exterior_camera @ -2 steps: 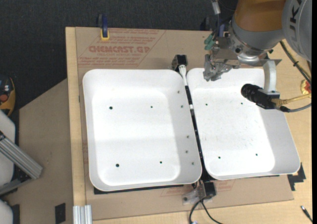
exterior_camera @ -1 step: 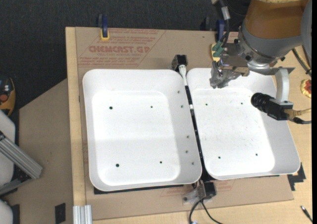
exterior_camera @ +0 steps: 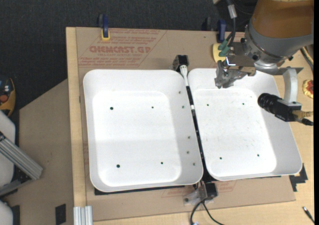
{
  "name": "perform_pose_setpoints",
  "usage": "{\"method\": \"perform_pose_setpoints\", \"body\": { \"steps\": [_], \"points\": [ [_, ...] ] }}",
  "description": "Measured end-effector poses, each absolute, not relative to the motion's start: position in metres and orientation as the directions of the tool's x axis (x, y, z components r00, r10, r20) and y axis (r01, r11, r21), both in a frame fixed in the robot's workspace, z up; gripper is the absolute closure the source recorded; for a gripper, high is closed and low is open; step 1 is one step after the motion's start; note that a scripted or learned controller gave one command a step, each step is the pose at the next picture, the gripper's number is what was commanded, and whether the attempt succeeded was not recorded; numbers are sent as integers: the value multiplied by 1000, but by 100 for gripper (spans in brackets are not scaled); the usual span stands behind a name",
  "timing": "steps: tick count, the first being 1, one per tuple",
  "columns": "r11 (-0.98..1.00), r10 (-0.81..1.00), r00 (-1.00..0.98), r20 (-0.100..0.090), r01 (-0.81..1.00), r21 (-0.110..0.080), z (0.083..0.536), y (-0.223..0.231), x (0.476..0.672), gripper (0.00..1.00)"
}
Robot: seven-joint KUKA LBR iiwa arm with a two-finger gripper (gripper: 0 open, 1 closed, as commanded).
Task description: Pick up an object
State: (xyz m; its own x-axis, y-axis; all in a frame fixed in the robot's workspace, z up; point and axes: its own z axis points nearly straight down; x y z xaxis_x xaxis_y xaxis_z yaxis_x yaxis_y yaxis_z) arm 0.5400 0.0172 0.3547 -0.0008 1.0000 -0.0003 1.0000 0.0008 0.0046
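gripper [exterior_camera: 225,80]: too small and dark to tell whether it is spread or closed; nothing visibly held in it.
It hangs over the right bin [exterior_camera: 239,139], just inside that bin's far-left corner; the wrist points down, probably to allow a straight top-down grab.
The arm [exterior_camera: 284,15] reaches in over the right bin's far-right side.
target object: cannot pick one out; the right bin's floor shows fine specks and a few dark dots, which look like marks, not loose items.
The left bin [exterior_camera: 134,134] sits flush against the right bin's left edge, with the same dots.
Both rest on a cardboard sheet [exterior_camera: 124,45]; a blue clamp [exterior_camera: 104,26] well left of the right bin pins it, presumably against sliding.
My read: the pick is not yet made.
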Motion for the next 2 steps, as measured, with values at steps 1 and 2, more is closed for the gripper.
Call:
{"method": "perform_pose_setpoints", "body": {
  "steps": [1, 2],
  "points": [
    [-3, 1000, 3, -1, 1000, 1, 363, -8, 525, 100],
    [5, 1000, -5, 1, 1000, -8, 292, 49, 556, 100]
  ]
}}
